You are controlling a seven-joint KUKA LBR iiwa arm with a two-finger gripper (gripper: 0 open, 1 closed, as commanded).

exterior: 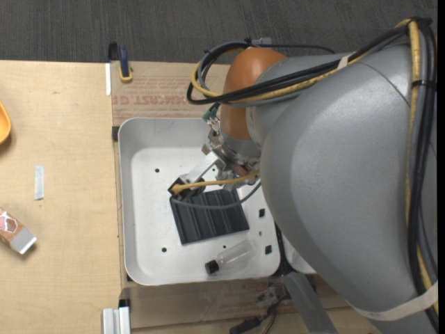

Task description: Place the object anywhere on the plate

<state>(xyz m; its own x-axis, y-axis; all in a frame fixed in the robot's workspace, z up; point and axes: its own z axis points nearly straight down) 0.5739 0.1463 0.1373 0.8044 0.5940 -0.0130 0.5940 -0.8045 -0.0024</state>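
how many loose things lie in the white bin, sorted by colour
black: 1, the ribbed slab
clear: 1, the small bottle with a black cap
total in the white bin: 2

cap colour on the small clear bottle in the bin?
Black. The cap is on the clear bottle by the bin's near wall; camera view.

We find the left part of the white bin (pixel 146 214) bare-floored and open to approach from above. A clear bottle (pixel 233 256) lies close against its lower wall. The grey arm (pixel 348 172) overhangs the bin's right side, blocking passage there.
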